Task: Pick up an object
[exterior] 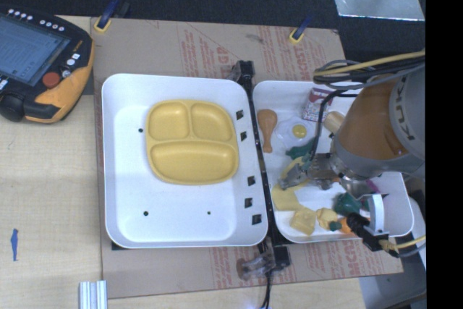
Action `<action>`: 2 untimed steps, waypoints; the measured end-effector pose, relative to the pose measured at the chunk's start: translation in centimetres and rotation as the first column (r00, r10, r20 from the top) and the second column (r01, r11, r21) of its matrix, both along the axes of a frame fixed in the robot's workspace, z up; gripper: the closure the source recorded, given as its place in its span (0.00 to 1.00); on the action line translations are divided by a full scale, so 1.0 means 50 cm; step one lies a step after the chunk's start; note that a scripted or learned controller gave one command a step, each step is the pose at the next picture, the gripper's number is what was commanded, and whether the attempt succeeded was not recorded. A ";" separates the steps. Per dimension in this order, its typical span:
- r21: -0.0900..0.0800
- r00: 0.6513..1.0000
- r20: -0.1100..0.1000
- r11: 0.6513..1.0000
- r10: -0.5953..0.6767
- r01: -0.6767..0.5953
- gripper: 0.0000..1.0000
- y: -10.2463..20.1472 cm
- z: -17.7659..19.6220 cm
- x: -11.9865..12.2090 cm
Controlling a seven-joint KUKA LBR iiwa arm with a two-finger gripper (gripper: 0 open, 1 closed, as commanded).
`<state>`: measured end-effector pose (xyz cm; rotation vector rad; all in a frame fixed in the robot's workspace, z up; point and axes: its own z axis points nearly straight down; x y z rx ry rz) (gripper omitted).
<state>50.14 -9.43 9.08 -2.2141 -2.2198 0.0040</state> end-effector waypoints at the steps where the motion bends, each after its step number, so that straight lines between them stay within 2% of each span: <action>1: -0.004 1.000 0.011 1.000 0.004 -0.003 0.00 -0.020 0.004 0.165; 2: -0.005 1.000 0.012 1.000 0.005 -0.005 0.00 -0.036 0.005 0.318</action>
